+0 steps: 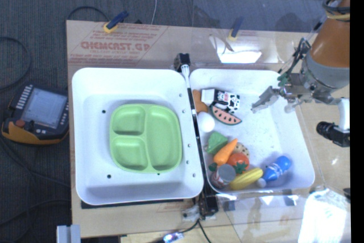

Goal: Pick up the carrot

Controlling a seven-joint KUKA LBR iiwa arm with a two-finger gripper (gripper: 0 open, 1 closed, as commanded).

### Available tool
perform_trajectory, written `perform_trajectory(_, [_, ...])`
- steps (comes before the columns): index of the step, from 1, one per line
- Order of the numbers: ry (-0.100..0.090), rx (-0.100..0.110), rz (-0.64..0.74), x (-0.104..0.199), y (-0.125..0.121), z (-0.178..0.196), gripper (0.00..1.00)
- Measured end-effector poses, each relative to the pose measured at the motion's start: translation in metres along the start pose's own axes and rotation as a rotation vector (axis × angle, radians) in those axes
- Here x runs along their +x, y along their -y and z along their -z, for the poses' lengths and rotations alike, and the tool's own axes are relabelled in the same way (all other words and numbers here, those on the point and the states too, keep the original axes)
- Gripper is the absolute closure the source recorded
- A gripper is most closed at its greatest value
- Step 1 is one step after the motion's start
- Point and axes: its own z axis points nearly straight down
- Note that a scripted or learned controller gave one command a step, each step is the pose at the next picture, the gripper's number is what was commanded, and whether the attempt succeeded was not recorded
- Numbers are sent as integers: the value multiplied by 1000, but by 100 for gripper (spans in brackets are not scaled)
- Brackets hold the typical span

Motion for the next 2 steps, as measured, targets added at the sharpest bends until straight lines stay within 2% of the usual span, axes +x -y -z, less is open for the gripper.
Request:
perform_trajectory(1, [-4, 8, 3, 50, 69, -112, 0])
perform_trajectory(2, [9, -36, 73, 60, 56, -149, 0])
